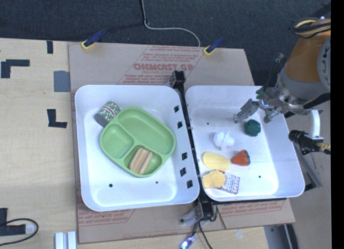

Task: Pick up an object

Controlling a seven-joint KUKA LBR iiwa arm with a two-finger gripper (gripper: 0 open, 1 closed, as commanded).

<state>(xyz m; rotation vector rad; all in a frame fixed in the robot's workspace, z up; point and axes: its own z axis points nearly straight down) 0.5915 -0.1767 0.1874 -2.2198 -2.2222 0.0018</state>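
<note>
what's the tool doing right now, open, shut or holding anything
Tool: open, holding nothing, fingers spread over the right white bin beside the dark green round object.

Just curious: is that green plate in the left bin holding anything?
Yes. The green plate holds a small tan bread roll in one compartment.

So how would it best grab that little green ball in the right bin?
Probably straight down from above, closing across the green ball's middle. It looks small and roundish, with bare bin floor around most of it, and the tool hangs just beside it.
</note>
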